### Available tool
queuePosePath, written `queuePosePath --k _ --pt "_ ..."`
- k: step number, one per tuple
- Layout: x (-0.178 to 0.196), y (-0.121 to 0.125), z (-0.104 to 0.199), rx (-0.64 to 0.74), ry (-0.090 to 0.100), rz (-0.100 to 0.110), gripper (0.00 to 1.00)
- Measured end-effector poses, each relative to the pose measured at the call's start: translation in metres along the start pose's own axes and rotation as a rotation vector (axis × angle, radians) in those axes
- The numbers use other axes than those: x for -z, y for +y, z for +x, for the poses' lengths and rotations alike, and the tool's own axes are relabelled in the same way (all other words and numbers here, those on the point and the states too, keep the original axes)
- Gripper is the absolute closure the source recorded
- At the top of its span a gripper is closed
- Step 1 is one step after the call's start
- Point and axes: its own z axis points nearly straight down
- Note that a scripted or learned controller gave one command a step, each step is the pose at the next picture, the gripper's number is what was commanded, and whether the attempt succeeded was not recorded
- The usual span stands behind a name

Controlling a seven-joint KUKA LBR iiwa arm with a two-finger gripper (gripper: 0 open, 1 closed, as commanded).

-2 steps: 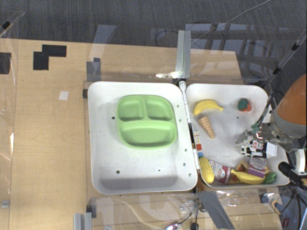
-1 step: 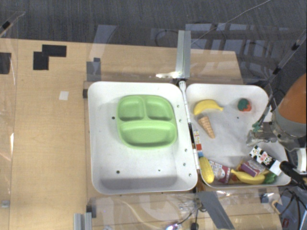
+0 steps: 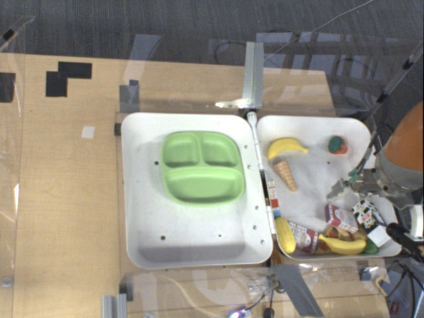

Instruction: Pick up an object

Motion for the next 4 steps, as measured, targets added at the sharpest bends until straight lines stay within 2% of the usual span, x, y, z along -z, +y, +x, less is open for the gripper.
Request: queuePosePath --k 1,2,3,4 --pt "-0.001 0.075 0.041 0.175 0.003 0.007 0.00" --pt "-0.019 0.142 0.025 0.131 0.000 0.011 0.00" --pt "-0.019 0.150 0.083 0.202 0.000 0.007 0.00" --pt "-0.006 0.153 0.085 0.209 -0.001 -0.001 1.00"
